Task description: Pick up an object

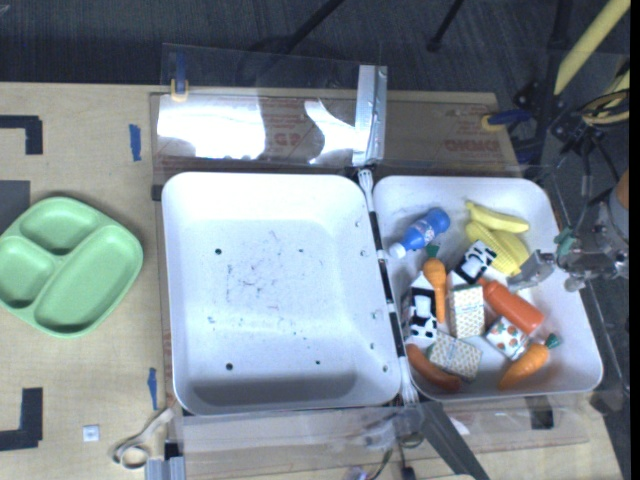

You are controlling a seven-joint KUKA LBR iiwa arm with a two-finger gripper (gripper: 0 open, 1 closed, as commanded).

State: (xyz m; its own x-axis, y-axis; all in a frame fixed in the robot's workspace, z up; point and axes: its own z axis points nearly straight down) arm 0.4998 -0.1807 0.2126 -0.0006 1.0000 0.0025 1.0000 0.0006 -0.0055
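The camera looks down at a slant on a wooden bench with two white bins side by side. The left bin (265, 288) has only faint scuffs and a few dark dots on its floor. The right bin (575, 368) holds a heap of toy food. A blue bottle (424, 230) lies tilted near the bin's back left, its white cap toward the divider. A banana (497, 218) lies at the back, with a second yellow piece just below it. A black-and-white carton (478, 261) sits near the middle, and another cow-patterned carton (423, 313) stands by the divider. An orange carrot (434, 273) lies between them. A red-orange bottle (513, 307) lies slantwise right of centre, with a small printed box (505, 339) just below it. A checked packet (467, 313) stands upright in the middle, a second one (456, 353) lies flat in front of it, overlapping a brown sausage (428, 366). A second carrot (527, 363) rests at the front right. The gripper (580, 258) hovers over the bin's right rim, at the frame's edge; how far it is open I cannot tell, and nothing is seen in it. A green divided plate (68, 265) sits on the bench, well left of the bins. A clear plastic sheet (260, 118) stands behind the left bin.
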